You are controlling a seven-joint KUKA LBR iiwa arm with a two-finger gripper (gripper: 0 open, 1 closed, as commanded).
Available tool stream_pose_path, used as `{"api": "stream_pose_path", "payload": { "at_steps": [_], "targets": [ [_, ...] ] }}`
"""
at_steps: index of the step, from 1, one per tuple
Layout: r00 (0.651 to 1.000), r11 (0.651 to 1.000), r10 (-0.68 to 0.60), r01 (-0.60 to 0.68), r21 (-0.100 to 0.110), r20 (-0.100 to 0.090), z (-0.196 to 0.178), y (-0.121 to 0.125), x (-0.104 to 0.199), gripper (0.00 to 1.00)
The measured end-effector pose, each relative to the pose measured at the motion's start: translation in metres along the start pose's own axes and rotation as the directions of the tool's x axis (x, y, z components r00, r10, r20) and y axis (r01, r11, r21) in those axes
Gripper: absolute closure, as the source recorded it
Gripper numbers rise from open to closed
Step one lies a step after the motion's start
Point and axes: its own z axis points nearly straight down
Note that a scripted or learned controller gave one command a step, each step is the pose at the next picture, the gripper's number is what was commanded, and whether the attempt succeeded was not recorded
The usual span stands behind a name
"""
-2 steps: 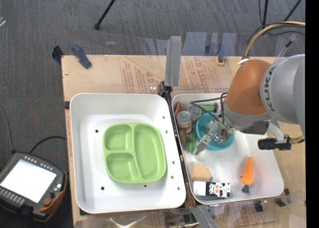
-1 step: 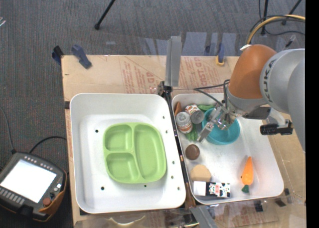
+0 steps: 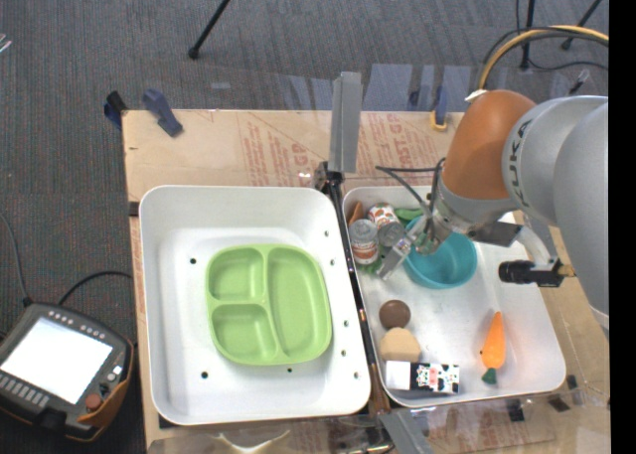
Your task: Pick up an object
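My gripper (image 3: 397, 249) is low in the right bin (image 3: 527, 358), near its upper left part. It hangs between a small grey can (image 3: 363, 239) on its left and a teal bowl (image 3: 446, 263) on its right. Whether it touches either one I cannot tell. A red-and-white can (image 3: 383, 214) lies just behind it. Closer to the front of the bin are a brown ball (image 3: 395, 313), a beige rounded piece (image 3: 399, 345), an orange carrot (image 3: 493, 340) and a white carton with black patches (image 3: 423, 377).
The left bin (image 3: 169, 243) holds a green divided plate (image 3: 268, 303). A grey upright post (image 3: 345, 129) stands behind the seam between the bins. The arm's orange band (image 3: 487, 144) and grey body cover the right bin's far right corner. A tablet (image 3: 55, 358) lies at the lower left, off the bench.
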Motion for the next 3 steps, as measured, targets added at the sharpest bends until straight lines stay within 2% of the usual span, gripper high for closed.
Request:
{"api": "stream_pose_path", "payload": {
  "at_steps": [1, 2, 3],
  "targets": [
    [0.984, 0.984, 0.177, -0.177, -0.001, -0.001, 0.0, -0.005, 0.016, 0.0],
    [0.959, 0.959, 0.282, -0.282, 0.004, -0.003, 0.0, 0.014, -0.005, 0.0],
    [0.96, 0.96, 0.278, -0.278, 0.02, -0.008, -0.008, 0.012, -0.003, 1.0]
  ]
}}
